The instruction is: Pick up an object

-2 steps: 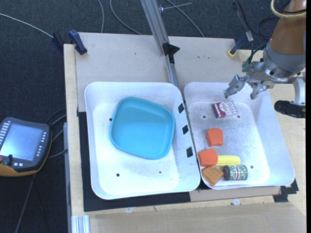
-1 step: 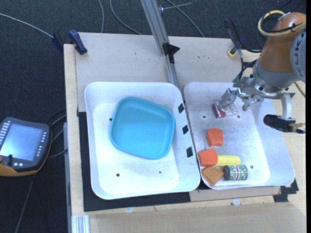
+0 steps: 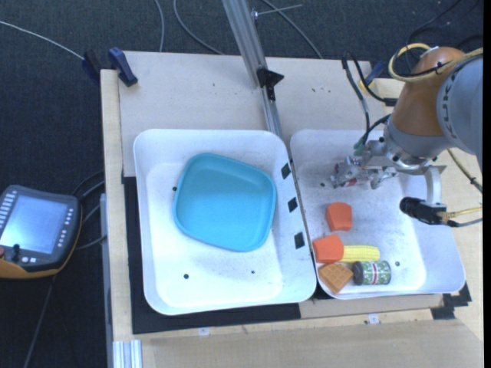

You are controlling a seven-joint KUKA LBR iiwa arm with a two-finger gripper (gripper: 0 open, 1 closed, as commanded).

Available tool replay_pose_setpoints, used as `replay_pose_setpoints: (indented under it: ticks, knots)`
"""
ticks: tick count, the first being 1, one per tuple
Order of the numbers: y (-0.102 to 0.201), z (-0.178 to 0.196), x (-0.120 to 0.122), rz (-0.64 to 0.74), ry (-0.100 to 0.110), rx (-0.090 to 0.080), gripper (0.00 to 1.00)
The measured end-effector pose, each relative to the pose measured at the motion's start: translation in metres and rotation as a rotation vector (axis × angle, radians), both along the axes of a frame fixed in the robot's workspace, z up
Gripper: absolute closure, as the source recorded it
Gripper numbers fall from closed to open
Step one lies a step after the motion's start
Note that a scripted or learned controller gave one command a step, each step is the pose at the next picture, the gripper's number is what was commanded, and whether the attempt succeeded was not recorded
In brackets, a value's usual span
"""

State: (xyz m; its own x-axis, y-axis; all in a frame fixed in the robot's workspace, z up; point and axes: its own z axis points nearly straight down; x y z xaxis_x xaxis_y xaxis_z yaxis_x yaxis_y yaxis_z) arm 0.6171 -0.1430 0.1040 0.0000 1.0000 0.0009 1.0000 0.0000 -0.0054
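Note:
My gripper hangs over the upper middle of the right bin, reaching in from the right. Below it lies an orange block, well apart from the gripper. A second orange-red block, a yellow corn cob, a tan waffle-like piece and a small dark can cluster at the bin's front left corner. Nothing shows between the gripper and the bin floor.
The left bin holds a blue square plate. A metal pole slants down to the divide between the bins. A teach pendant lies on the floor at the left. Cables trail near the arm.

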Motion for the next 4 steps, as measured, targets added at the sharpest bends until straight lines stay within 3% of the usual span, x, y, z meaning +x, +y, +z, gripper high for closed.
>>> replay_pose_setpoints:
  ticks: [1, 4]
  knots:
    - [0.000, 0.014, 0.002, 0.000, -0.007, -0.001, 1.00]
    - [-0.007, 0.150, -0.004, 0.000, -0.010, -0.002, 1.00]
